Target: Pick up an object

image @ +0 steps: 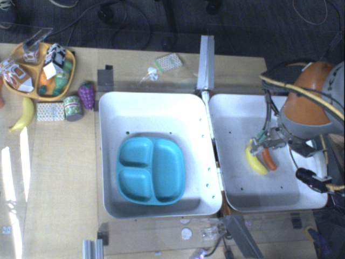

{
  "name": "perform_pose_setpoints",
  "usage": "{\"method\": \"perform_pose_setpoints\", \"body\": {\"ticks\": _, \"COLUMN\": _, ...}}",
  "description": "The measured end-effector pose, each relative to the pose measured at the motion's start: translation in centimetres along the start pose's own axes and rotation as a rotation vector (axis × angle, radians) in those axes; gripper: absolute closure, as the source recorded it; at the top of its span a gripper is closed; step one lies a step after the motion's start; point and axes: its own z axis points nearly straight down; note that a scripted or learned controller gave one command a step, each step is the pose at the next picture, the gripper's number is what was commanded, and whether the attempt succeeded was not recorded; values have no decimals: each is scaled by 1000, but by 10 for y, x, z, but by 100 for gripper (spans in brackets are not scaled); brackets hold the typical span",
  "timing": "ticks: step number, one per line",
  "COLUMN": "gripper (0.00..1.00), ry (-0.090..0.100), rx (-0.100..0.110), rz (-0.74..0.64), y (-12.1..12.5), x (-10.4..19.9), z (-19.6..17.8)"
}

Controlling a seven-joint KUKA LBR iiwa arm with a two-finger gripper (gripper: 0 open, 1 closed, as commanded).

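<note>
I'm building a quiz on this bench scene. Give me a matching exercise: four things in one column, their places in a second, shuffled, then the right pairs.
Things:
1. blue divided plate
2. yellow banana
3. purple grapes
4. gripper

Places:
A. on the bench, left of both bins
B. in the left bin
C. above the right bin's items
D. in the right bin, beside an orange item

Pairs: 1-B, 2-D, 3-A, 4-C

You're looking at an evenly lit, fairly bright scene — the two white bins (pixel 156 104) read nearly blown out, while the dark floor (pixel 259 20) along the top stays dim. You'll see a streak of glare down the left edge of the bench (pixel 12 193), and soft shadows pooled along the near inner walls of both bins. The whole frame is slightly soft — fine detail at the gripper (pixel 264 144) smears together.
</note>
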Motion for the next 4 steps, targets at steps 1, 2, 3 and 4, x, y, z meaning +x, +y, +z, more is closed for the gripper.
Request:
{"method": "perform_pose_setpoints", "body": {"ticks": 1, "gripper": 100, "ry": -15, "rx": -25, "rz": -313, "y": -24, "x": -12, "z": 37}}
{"method": "perform_pose_setpoints", "body": {"ticks": 2, "gripper": 100, "ry": -5, "rx": -5, "rz": -163, "y": 46, "x": -23, "z": -130}}
{"method": "perform_pose_setpoints", "body": {"ticks": 3, "gripper": 100, "ry": 0, "rx": 1, "rz": -293, "y": -53, "x": -23, "z": 1}}
{"method": "perform_pose_setpoints", "body": {"ticks": 4, "gripper": 100, "ry": -4, "rx": -4, "rz": -58, "y": 30, "x": -53, "z": -86}}
